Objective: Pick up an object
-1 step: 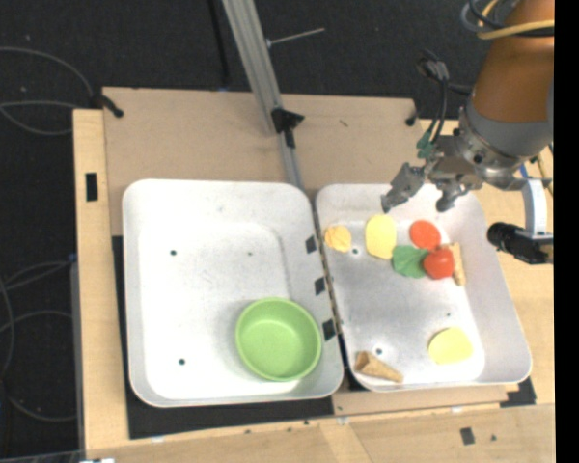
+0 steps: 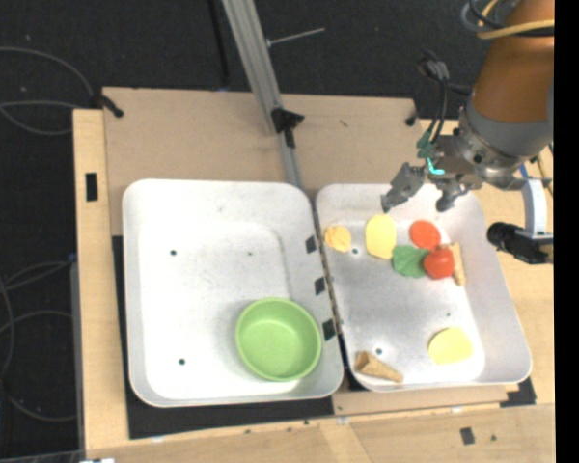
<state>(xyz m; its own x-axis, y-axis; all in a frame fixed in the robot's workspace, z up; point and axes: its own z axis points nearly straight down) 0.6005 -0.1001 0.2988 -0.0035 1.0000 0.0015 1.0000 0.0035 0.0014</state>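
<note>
Camera view, near edge of right bin (image 2: 502,355): tan cone-shaped piece (image 2: 377,366), pale yellow disc (image 2: 450,345). Green bowl (image 2: 278,339) sits in left bin (image 2: 174,287). Mid right bin: small yellow-orange piece (image 2: 338,237), yellow item (image 2: 380,236), green item (image 2: 407,259), two red items (image 2: 425,232) (image 2: 440,261), clustered. Farthest: hand (image 2: 424,194) above bin's far edge, fingers spread apart, nothing between them.

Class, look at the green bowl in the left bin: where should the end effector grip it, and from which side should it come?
Grip the green bowl by its rim, coming straight down from above. It sits upright with its opening up, so one finger can go inside and one outside. The upper-left rim looks best: bare bin floor lies there, while the lower-right rim sits close to the bin wall. The end effector hangs over the right bin.
</note>
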